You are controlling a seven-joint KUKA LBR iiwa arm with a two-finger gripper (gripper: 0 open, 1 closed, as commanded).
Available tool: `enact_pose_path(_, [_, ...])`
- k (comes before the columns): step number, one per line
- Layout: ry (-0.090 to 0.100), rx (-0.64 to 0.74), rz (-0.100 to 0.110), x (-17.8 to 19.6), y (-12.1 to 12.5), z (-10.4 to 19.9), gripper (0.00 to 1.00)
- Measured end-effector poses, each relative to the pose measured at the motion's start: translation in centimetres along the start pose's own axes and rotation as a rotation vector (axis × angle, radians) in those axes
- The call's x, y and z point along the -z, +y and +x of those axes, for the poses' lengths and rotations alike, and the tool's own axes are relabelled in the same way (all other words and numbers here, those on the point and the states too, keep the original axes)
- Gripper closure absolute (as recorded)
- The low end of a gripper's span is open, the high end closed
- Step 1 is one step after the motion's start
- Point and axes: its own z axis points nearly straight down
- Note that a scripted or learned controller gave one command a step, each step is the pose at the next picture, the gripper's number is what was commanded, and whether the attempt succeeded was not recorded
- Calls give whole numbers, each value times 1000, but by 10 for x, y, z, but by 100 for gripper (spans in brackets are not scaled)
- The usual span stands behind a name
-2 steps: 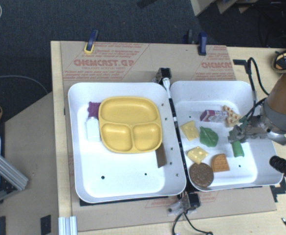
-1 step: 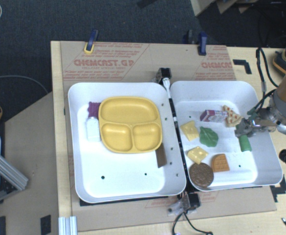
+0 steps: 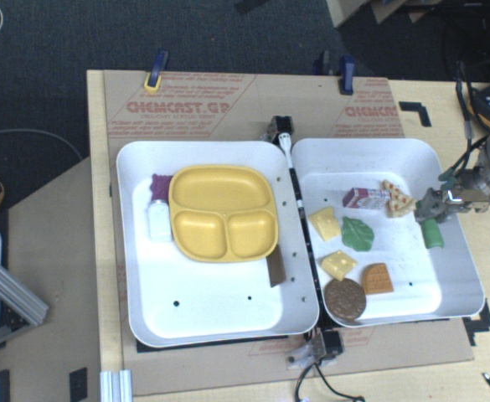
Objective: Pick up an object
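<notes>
The hand (image 3: 435, 208) is being held at the right bin's (image 3: 458, 296) right edge, above a green piece (image 3: 432, 234); its opening cannot be told. Small food toys (image 3: 358, 233) are being kept loose mid-bin, within reach for picking.

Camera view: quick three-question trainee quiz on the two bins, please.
1. True or false: the yellow divided tray lies in the right bin.
2. Which item sits nearest the right bin's front-left corner? A) brown round cookie B) green leaf C) pizza slice
3. Fill in: the end effector is over the right bin's ____ edge.

Key: 1 false, it lies in the left bin; 2 A; 3 right.
</notes>
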Motion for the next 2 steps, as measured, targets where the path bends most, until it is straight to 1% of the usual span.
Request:
enact_pose_path(1, [3,4,2,8,5,49,100])
enact_pose_path(2, [5,3,10,-10,6,101,100])
